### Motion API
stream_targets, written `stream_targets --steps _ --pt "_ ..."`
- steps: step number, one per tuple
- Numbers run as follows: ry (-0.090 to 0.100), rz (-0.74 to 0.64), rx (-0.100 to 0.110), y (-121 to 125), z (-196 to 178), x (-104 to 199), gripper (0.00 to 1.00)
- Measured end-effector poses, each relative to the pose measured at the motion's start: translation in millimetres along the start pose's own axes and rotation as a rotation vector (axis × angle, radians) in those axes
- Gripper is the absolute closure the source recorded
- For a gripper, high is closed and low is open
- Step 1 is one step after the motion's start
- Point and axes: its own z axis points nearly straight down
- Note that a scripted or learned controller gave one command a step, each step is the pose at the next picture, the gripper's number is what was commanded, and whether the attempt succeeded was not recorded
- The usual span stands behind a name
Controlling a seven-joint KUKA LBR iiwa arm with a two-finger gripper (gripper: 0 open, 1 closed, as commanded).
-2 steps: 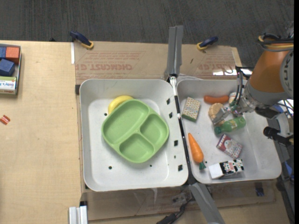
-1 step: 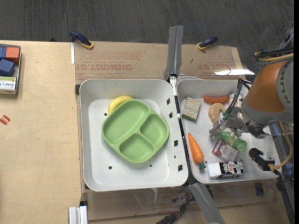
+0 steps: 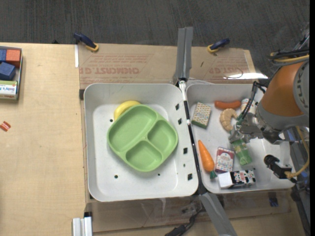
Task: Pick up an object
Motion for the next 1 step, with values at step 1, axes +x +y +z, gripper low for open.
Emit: stream_targets --steps 1 --pt "-0.001 0.003 -0.002 -12.9 -123.4 43.4 1.0"
